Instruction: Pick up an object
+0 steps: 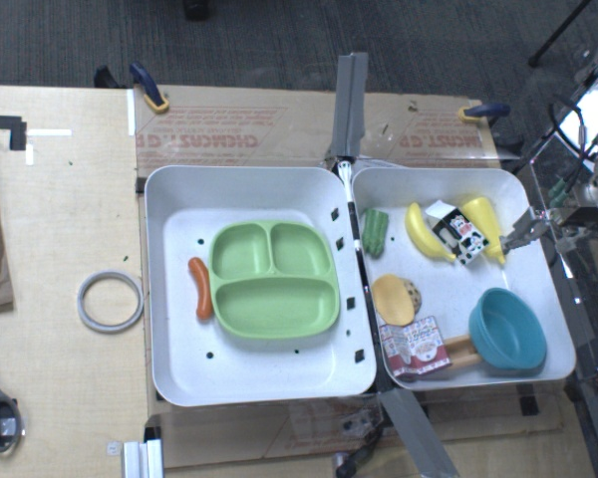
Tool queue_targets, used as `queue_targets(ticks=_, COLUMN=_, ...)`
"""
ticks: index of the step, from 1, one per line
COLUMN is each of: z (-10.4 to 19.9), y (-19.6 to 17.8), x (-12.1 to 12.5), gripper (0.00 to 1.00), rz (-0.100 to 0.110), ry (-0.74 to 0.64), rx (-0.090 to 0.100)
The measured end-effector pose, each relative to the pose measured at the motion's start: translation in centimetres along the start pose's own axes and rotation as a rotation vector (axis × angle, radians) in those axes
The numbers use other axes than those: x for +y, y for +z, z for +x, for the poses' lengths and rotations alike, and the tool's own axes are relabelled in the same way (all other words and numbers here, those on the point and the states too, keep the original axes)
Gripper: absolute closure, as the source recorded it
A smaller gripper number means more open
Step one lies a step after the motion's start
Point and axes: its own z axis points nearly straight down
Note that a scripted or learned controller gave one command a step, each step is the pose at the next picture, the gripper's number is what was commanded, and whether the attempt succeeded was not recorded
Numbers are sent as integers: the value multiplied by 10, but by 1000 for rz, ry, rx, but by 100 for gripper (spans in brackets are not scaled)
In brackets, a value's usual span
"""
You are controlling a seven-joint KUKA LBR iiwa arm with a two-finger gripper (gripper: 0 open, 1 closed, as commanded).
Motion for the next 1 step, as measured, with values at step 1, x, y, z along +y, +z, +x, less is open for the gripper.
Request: queue_targets(ticks=1, z=7, y=59, x=78, gripper=0, rz=-2, ry=71, rx=-1)
